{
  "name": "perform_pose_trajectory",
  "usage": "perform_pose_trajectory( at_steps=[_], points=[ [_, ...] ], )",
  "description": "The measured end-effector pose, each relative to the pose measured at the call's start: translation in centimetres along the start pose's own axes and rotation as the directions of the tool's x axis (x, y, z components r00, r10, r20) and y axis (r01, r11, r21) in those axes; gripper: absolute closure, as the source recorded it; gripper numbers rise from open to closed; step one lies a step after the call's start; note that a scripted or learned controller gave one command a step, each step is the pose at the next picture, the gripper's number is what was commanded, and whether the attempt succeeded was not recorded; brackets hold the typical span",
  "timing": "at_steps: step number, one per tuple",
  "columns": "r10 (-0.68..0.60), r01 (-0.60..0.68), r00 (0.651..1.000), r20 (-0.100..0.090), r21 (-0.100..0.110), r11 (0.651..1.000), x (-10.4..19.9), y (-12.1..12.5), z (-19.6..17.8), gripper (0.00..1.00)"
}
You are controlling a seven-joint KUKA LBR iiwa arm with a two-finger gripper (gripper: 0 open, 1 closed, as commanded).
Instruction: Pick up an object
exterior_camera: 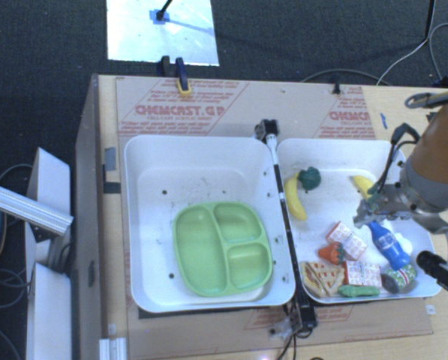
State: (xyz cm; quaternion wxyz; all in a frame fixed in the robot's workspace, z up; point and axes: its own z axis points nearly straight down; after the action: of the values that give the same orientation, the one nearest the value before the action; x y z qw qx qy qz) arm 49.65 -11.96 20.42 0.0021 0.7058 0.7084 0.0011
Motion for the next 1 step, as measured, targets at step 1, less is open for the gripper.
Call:
perform_pose_trajectory(
  at_steps=[1],
  points=[
    [0.000, 0.000, 1.000, -0.003, 0.003, 1.000, 9.93, -0.89, -1.33, 1.00]
  ],
)
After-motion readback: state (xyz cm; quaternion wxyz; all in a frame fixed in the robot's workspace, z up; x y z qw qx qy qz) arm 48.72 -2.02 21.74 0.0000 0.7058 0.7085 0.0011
